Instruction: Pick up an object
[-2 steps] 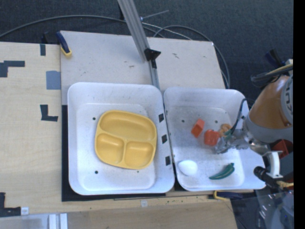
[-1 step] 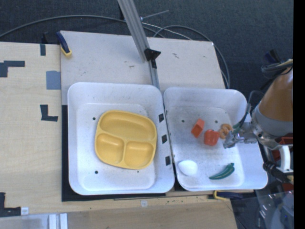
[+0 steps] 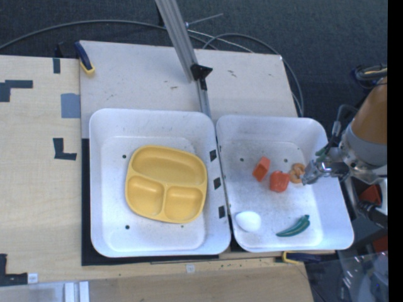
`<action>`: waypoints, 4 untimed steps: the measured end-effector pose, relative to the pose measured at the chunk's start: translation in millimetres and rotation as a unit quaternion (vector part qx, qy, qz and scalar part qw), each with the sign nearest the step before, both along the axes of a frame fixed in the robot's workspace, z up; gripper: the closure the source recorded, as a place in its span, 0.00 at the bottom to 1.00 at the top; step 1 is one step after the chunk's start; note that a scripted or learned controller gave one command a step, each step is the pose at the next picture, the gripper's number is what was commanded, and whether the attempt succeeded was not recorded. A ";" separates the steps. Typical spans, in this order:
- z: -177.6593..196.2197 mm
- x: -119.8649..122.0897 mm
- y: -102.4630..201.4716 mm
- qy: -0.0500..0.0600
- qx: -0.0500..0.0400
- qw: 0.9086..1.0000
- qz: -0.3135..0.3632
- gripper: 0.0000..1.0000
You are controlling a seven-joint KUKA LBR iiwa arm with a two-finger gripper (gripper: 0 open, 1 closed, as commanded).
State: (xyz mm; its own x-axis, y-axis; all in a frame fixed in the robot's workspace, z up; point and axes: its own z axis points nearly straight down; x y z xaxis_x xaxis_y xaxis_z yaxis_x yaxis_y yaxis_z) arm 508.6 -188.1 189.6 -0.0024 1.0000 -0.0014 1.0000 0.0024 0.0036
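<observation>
Nearest in the right bin (image 3: 334, 228), a green pepper (image 3: 293, 226) is seen lying flat, with a white egg (image 3: 248, 220) to its left against the bin's near left corner. Farther in, a red block (image 3: 279, 181) and an orange-red block (image 3: 261, 168) are set close together, and a small orange piece (image 3: 297, 168) lies just right of them. The tool (image 3: 310, 175) is positioned low beside that small orange piece, reaching in from the right; whether it is released or clenched cannot be told, since its tip is too small and blurred. No object can be confirmed as grasped.

In the left bin (image 3: 101, 187), a yellow divided plate (image 3: 166, 183) is placed near the middle, well apart from the tool.

A failed pick is judged likely: the small piece could be nudged aside against the red block, or two crowded pieces could be pinched together and slip out on lifting.
</observation>
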 end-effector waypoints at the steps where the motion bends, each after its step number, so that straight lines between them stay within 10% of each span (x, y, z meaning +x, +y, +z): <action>1: 59.4 9.3 1.8 -0.001 0.000 1.000 0.000 1.00; 2: 102.4 10.2 2.0 0.000 0.000 1.000 0.000 1.00; 4: 85.5 38.3 105.7 0.002 0.001 1.000 0.002 1.00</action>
State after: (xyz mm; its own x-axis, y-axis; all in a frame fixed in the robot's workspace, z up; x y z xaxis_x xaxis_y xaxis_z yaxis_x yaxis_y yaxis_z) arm 546.9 -82.4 275.1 -0.0070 1.0000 0.0014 1.0000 0.0070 -0.0008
